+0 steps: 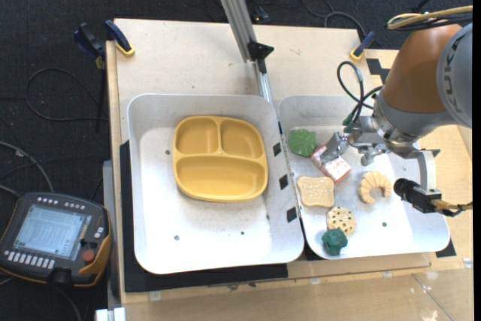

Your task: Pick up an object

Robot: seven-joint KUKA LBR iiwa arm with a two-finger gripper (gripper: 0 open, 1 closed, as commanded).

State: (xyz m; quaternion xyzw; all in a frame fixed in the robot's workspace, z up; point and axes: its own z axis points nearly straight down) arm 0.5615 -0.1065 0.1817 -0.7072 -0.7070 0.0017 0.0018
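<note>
- The gripper [340, 146] hangs low in the right bin [428, 237], right at the pink packet [331, 162]; its state I cannot tell from this slant.
- That packet seems the chosen target, since the tool sits directly over its upper end.
- Round it lie 5 other candidates: green piece [302, 141], toast slice [316, 192], croissant [373, 186], spotted cookie [341, 219], dark green lump [334, 240] (all loose, apart).
- The left bin [150, 162] carries a yellow divided tray [220, 158], likely a drop-off spot.

arm [432, 79] cut off at right edge, teach pendant [52, 237] screen blurred — unreadable
</note>
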